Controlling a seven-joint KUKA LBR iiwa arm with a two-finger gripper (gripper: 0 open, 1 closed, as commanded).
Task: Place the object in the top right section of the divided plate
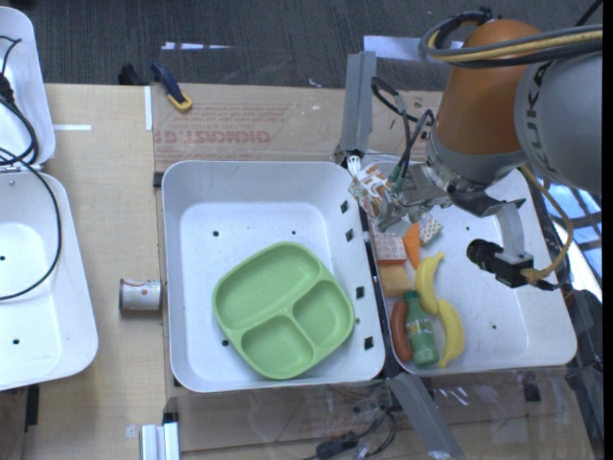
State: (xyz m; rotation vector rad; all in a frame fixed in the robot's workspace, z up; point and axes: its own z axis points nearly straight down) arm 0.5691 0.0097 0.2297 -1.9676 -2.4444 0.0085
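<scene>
Nearest the camera, the left bin (182,257), shallow white plastic with small dark holes in its floor, held the divided plate (283,310). The plate was pale green, matte, rounded-square, turned at a slant, with three moulded sections; all three lay bare.

In the right bin (536,333), against the wall shared with the left bin, toy food sat in a tight cluster. A green bottle (420,329) with a printed label lay lengthwise, flanked by a red-orange sausage shape (399,333) on one side and a curved, glossy yellow banana (439,300) on the other, both touching it. Just beyond lay a yellow block (393,278), a pinkish flat piece (388,248), an orange carrot-like piece (413,245) and a white cracker (430,228) with dots.

Farther back, the gripper (383,204) hung low over the far end of that cluster, wrapped in thin wires, under the smooth orange band and grey casing of the arm (498,84). Its tips were lost in clutter; could not tell whether clenched or released, nor whether it touched anything.

Outside the bins, a small metal can (141,295) lay on its side on the wooden bench (105,142).
</scene>
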